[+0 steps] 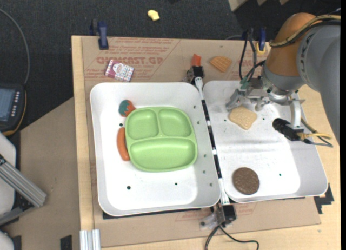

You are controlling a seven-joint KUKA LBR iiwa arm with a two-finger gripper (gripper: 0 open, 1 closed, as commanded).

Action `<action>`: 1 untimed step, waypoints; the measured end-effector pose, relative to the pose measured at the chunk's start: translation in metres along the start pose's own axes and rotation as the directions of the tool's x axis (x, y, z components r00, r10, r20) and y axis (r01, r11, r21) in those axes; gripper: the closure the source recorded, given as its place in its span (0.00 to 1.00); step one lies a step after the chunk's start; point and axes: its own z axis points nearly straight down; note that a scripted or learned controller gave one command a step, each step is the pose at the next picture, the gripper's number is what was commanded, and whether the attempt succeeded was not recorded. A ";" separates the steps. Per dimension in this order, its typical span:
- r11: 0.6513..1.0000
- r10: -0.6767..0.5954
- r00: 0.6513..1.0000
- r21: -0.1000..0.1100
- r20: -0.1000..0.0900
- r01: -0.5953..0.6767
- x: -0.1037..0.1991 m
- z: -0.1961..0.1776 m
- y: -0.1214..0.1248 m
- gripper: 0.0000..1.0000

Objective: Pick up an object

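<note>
Nearest the camera, a brown round cookie (246, 181) lies in the right bin (308, 181), while farther back the tan cracker (242, 117) rests just below the spread-fingered gripper (247, 99), near its fingertips and not pinched between them.

One fixed overhead camera, slanted down over both white bins (108, 189) from moderate height.
</note>
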 end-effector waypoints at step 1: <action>1.000 -0.002 1.000 0.007 0.000 0.002 0.014 0.012 0.004 0.00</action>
